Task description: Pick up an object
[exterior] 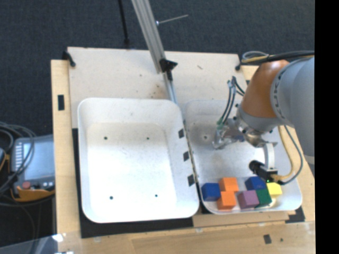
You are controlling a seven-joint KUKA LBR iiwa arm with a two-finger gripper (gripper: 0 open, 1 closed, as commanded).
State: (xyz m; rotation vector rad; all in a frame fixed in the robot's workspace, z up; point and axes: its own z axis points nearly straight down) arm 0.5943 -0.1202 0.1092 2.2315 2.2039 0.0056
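Several coloured blocks lie along the near edge of the right bin (206,115): a blue block (211,191), an orange piece (229,192), a purple block (247,199), a green block (264,197), a yellow block (274,189) and a second blue block (256,183). My gripper (221,139) hangs over the middle of the right bin, behind the blocks and apart from them. Nothing shows between its fingers.
The left bin (132,157) sits beside the right one, with a raised rim between them. A slanted metal rail (151,30) stands at the back centre. A control pendant (29,168) and cables lie off the bench's left side.
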